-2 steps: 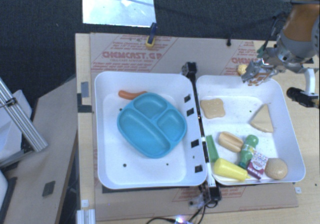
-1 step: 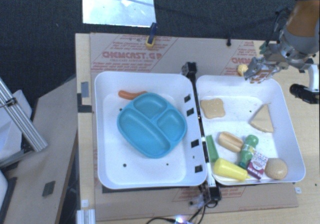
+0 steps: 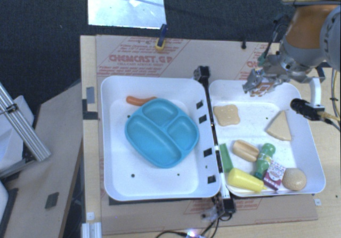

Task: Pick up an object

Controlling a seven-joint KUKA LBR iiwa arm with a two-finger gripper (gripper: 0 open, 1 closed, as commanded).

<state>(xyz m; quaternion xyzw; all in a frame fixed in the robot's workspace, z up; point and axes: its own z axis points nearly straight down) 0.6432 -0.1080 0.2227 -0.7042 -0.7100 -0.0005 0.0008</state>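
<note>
Left bin [image 3: 114, 178]: white, shallow. A blue divided plate [image 3: 161, 131] lies flat near its middle, three compartments facing up. An orange carrot-like piece [image 3: 139, 100] rests on the bin floor just beyond the plate's far-left edge, touching or nearly touching it (hard to separate the two at this angle).

Between the bins: a dark hinge strip with black clips runs front to back.

Right bin [image 3: 306, 125]: holds the loose items. A slice of toast [image 3: 226, 115] sits toward the far-left part. Along the left wall, a green stick-shaped piece [image 3: 226, 157], with a hot-dog bun [image 3: 245, 150] just beside it. A green bottle [image 3: 264, 159] stands near the middle front, close against the bun. In front, a yellow corn-like piece [image 3: 244, 179], a small red-and-white packet [image 3: 274, 174], and a round tan bread roll [image 3: 294, 179] in the near-right corner. A tan wedge [image 3: 279, 126] lies apart, toward the right wall.

Gripper [image 3: 258, 84]: hangs over the far edge of the right bin, beyond the toast and not touching any item. Nothing shows between its fingers; how wide the jaws stand cannot be told from this view. The grey arm with its orange band [image 3: 315, 16] rises to the upper right.
</note>
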